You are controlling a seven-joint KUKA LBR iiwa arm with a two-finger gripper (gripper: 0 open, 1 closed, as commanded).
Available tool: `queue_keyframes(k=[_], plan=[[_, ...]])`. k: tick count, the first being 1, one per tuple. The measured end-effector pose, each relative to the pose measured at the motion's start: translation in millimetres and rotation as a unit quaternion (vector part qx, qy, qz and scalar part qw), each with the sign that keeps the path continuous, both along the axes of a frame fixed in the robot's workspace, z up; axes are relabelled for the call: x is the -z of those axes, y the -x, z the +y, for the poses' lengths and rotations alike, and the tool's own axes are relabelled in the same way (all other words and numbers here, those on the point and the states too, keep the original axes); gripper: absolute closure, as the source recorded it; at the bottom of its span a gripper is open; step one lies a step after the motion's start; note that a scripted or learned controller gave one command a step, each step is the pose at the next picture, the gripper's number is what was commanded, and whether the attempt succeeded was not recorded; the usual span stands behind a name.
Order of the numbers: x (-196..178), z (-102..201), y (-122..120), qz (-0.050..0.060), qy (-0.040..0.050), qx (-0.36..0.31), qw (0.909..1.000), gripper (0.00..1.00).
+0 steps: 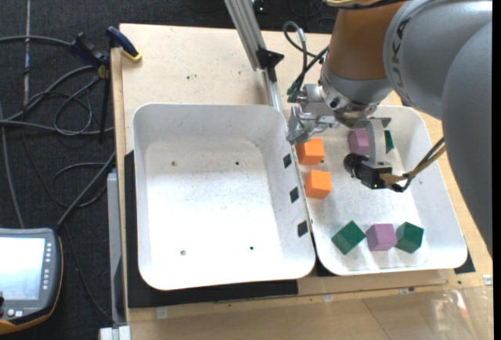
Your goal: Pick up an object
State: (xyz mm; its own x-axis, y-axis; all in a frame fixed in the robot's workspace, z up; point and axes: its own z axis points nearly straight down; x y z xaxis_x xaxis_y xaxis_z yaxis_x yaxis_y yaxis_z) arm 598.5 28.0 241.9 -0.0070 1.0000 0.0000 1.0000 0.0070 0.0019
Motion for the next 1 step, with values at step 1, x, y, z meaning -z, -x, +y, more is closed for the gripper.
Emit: queue_keyframes(k=[1], plan=[[14.9, 54.4, -18.0, 0.0, -0.0005, 0.0, 1.0, 1.0]])
